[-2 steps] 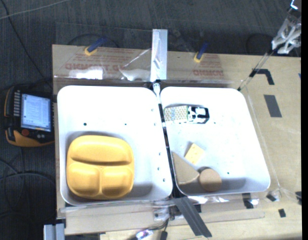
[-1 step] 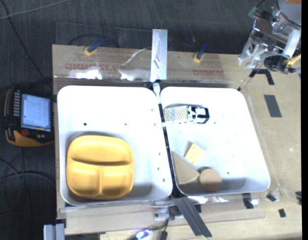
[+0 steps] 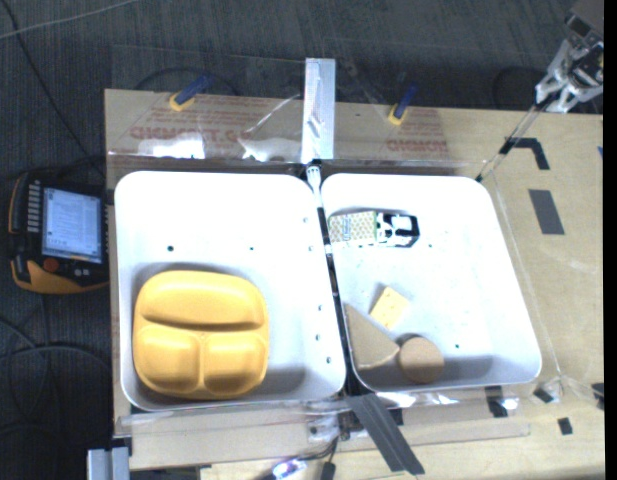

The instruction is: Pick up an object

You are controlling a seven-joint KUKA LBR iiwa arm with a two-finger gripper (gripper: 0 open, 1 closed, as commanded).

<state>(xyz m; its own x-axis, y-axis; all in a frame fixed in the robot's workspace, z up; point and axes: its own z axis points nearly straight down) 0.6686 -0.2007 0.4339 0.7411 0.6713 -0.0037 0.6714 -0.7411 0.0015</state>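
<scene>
A large yellow moulded block (image 3: 200,340) lies in the near half of the left bin (image 3: 218,183). The right bin (image 3: 478,268) holds a flat green-patterned packet with a black-and-white end (image 3: 373,228) near its far wall. A small pale yellow wedge (image 3: 389,307) sits towards its middle. A brown wedge (image 3: 371,343) and a round tan piece (image 3: 420,358) rest by its near wall. My gripper (image 3: 571,63) hangs at the far right corner, off the bins and well away from every object, with nothing seen in it.
An orange-edged handheld screen (image 3: 63,230) lies on the floor left of the bench. A metal post (image 3: 319,108) stands behind the seam between the bins, with a clamp (image 3: 188,93) and another clamp (image 3: 401,108) on the back board. Black tape marks (image 3: 546,211) dot the bench on the right.
</scene>
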